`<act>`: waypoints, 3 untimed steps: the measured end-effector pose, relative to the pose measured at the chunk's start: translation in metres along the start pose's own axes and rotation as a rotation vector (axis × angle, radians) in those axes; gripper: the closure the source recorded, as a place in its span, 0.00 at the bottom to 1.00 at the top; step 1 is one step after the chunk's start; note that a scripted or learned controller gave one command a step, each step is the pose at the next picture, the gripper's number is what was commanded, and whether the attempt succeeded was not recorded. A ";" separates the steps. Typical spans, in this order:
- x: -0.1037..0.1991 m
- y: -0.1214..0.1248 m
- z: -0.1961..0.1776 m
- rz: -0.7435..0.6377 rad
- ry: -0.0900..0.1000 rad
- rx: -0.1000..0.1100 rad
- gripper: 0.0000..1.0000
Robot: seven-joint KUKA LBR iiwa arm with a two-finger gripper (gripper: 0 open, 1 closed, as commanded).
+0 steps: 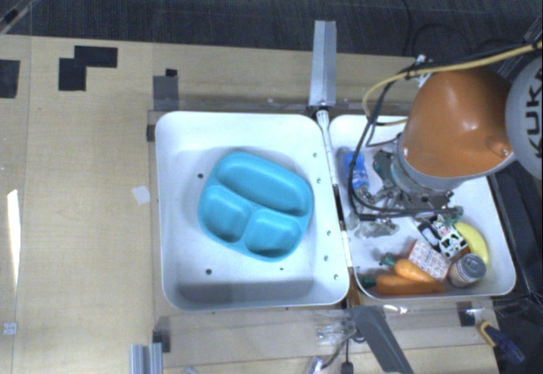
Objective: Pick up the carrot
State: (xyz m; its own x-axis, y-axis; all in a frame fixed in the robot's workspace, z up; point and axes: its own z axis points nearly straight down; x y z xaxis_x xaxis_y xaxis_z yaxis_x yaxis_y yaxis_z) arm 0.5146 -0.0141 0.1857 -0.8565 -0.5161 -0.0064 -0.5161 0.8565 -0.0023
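Note:
The carrot (pixel 409 278) is orange with a green stem end and lies flat along the front wall of the right bin (pixel 501 283). My gripper (pixel 379 213) hangs below the orange wrist band over the middle of that bin. It is above and to the left of the carrot, with a gap between them. The arm body hides much of the bin's back half.
Beside the carrot lie a red-and-white packet (pixel 428 258), a small can (pixel 465 270), a banana (pixel 472 239) and a black-and-white item (pixel 446 233). A blue object (pixel 355 169) lies by the divider. The left bin (pixel 174 194) holds a blue divided plate (pixel 254 204).

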 end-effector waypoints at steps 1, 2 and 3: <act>0.044 -0.039 0.000 -0.197 0.000 0.002 1.00; 0.042 -0.104 -0.086 -0.396 -0.006 0.008 1.00; 0.027 -0.089 0.061 -0.490 0.000 -0.001 1.00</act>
